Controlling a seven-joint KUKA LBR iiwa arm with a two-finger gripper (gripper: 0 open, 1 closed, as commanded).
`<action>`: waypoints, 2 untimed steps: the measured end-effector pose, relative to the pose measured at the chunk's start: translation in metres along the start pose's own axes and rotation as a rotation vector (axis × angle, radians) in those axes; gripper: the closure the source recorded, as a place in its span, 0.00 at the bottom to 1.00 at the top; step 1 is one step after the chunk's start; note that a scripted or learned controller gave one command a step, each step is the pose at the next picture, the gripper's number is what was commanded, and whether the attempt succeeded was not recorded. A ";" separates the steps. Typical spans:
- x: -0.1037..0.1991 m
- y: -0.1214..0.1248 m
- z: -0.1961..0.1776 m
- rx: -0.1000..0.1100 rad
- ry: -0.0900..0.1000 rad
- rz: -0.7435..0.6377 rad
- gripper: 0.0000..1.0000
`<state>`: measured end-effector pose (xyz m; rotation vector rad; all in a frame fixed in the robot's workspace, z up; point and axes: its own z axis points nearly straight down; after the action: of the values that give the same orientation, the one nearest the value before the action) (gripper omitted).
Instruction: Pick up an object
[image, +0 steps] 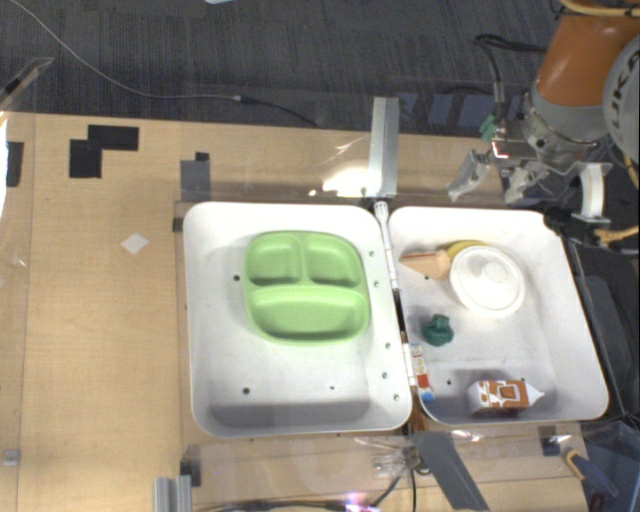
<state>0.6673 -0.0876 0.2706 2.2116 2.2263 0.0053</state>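
The arm hangs at the top right, its orange band above the wrist, and the pincer hovers just beyond the far rim of the right bin, over the tabletop rather than over the objects. The two metal fingers stand apart, with nothing between them.

Down in the right bin, a white round bowl sits near the far side, and a tan cone-shaped piece lies just beside it on its left, pointing toward the divider. A sliver of something yellow peeks out behind the bowl, touching it; what it is I can't make out. A small dark-green object rests nearer the middle, apart from the bowl. At the near edge lies a little orange-and-white carton on its side.

The left bin carries a green divided plate, three compartments, sitting flat near its centre, well apart from the pincer.
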 end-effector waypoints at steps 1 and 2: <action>0.000 0.000 0.000 0.000 0.000 0.000 0.00; 0.005 0.000 0.129 0.003 0.000 0.115 0.00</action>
<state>0.6684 -0.0829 0.1414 2.3372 2.0969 0.0027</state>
